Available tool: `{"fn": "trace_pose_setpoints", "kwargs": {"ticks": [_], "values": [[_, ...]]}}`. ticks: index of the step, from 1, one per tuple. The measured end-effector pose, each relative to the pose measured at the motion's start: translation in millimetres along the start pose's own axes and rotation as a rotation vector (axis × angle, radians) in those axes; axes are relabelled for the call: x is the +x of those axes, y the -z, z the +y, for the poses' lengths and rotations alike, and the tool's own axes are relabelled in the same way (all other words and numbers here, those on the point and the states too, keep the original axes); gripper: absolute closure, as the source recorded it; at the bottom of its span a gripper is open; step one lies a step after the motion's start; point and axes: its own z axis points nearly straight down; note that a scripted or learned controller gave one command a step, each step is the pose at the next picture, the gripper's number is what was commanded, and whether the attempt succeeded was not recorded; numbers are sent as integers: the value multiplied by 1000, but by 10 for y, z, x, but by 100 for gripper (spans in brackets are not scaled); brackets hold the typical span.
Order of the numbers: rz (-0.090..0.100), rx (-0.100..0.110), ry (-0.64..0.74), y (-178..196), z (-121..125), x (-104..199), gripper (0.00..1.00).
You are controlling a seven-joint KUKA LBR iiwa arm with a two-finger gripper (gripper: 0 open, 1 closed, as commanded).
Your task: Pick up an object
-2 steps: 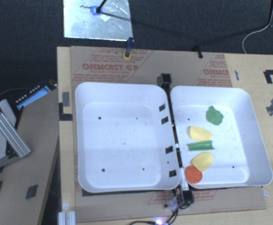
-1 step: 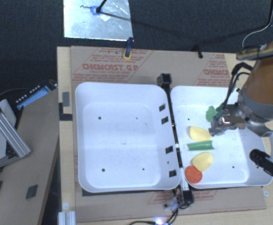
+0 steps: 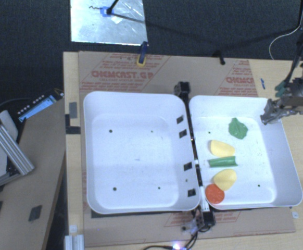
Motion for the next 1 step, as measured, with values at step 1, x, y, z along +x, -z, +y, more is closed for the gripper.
{"fn": "trace_pose_setpoints", "kwargs": {"ticks": [1], "values": [[-1,-6,0,1349,-52,-197,100]]}}
